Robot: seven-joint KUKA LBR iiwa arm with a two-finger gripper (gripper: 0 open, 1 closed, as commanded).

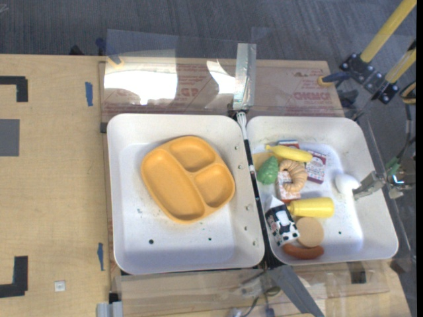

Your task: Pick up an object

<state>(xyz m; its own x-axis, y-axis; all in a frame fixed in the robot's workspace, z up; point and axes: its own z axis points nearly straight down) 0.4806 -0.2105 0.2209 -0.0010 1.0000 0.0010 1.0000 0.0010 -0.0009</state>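
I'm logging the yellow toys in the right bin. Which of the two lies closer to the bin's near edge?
The stubby yellow plastic cylinder, lying beside the round tan disc. The slimmer yellow plastic banana sits farther back, above the green toy.

You have 2 bins side by side: the left bin (pixel 125 243) holds a divided plate (pixel 188 177) mid-floor; the right bin (pixel 370 243) holds toy foods (pixel 297 197) along its left wall.

— What lies around the bench?
— A dark grey carpeted floor (pixel 198 5) along the top.
— And the bench itself?
— A pale wooden benchtop (pixel 49 177) with black tape marks (pixel 18 88), blue tape bits (pixel 88 92), and a glossy clear plastic sheet (pixel 172 78) catching glare.
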